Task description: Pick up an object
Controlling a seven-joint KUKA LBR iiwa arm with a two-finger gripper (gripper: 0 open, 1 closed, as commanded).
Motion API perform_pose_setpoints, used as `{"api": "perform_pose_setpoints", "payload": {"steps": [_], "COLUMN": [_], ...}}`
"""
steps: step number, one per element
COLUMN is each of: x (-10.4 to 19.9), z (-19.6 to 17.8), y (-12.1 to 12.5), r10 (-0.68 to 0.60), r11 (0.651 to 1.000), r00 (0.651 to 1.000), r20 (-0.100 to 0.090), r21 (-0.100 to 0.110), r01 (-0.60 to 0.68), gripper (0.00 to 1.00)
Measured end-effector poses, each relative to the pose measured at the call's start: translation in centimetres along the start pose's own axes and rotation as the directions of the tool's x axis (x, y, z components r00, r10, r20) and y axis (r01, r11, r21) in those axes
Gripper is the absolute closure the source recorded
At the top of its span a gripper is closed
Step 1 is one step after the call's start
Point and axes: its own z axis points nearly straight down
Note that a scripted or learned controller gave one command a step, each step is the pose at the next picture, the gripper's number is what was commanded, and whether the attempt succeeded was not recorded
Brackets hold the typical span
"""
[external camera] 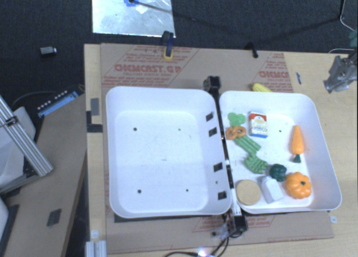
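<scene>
The right bin (320, 132) holds several small objects. Among them are a carrot (297, 140), an orange pumpkin (297, 185), a red, white and blue carton (258, 125), a pretzel (235, 132), a round tan biscuit (249, 192), a grey-white block (272, 190), a dark green broccoli (277, 171) and two green ridged pieces (257, 164). My gripper (340, 75) appears as a grey shape at the right edge. It hangs above the bench, outside the right bin's far right corner, apart from every object.
The left bin (114, 138) lies beside the right one, joined by a black hinged divider (219, 138). A yellow piece (260, 88) rests on the cardboard just behind the right bin. A yellow-blue clamp (167, 46) sits at the bench's back edge.
</scene>
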Motion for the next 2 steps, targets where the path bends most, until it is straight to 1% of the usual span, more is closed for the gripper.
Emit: {"api": "perform_pose_setpoints", "payload": {"steps": [2], "x": [4.0], "z": [0.0], "y": [0.0], "r10": [0.0], "r11": [1.0], "r00": [1.0], "r20": [0.0], "r21": [0.0], "r01": [0.0], "gripper": [1.0]}}
